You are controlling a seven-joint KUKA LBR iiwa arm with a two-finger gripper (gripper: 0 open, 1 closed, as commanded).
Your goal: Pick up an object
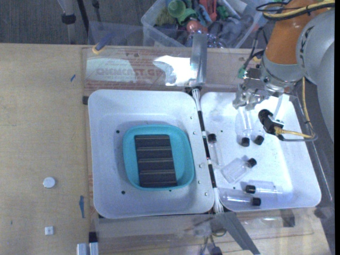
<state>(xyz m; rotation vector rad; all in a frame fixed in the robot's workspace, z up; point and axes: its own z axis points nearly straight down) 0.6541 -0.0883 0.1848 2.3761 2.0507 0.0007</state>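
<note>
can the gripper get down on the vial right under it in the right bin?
Probably yes. The gripper hangs just above the upright clear vial in the right bin, with nothing between them; the next vial stands close beside it and could get bumped.

From my seat the arm point(313, 41) runs off the right and top edges, and its gripper point(249, 97) blurs into the white bin point(303, 169) so I cannot tell how the fingers stand. The clear vials point(255, 187) nearly vanish against that bin, only their black caps reading cleanly, and I cannot count them with confidence. The box of toys point(212, 9) is cut by the top edge, its contents too jumbled to name, and the small white bits point(49, 183) on the bench at left are too tiny to identify
</note>
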